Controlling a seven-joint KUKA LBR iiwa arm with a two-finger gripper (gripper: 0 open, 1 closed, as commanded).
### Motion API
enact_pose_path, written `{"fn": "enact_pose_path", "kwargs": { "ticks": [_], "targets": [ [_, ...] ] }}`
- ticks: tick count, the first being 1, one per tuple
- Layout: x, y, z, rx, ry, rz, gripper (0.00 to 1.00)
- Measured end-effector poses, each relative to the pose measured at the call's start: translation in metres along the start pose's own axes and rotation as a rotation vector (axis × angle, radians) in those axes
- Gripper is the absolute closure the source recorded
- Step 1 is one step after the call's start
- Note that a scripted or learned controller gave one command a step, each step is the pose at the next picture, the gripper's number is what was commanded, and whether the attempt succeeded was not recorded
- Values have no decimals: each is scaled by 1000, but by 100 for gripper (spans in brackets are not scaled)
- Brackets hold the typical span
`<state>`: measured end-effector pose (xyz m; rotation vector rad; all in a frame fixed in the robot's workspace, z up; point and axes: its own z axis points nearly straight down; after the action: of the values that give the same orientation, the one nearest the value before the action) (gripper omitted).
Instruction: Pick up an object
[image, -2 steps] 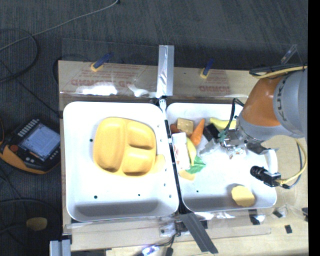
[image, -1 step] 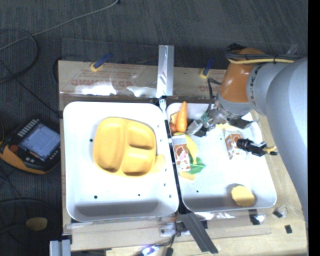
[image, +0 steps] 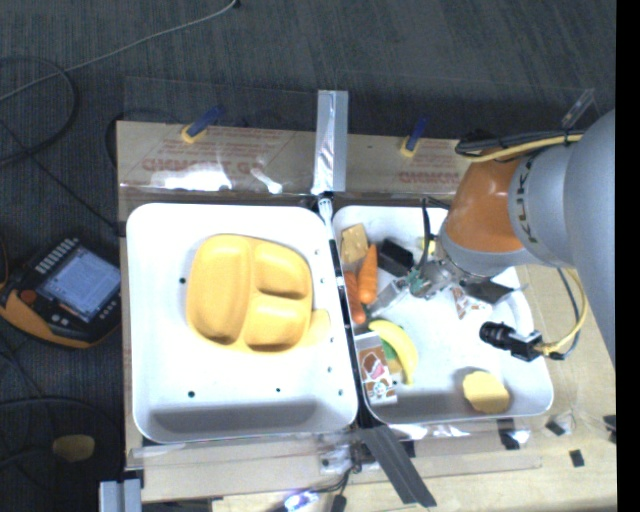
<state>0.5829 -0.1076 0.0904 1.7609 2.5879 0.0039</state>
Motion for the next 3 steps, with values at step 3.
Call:
{"fn": "enact_pose_path", "kwargs": {
  "ticks": [3],
  "targets": [
    [-16,-32,-2,9,5,-15,0]
  ]
}}
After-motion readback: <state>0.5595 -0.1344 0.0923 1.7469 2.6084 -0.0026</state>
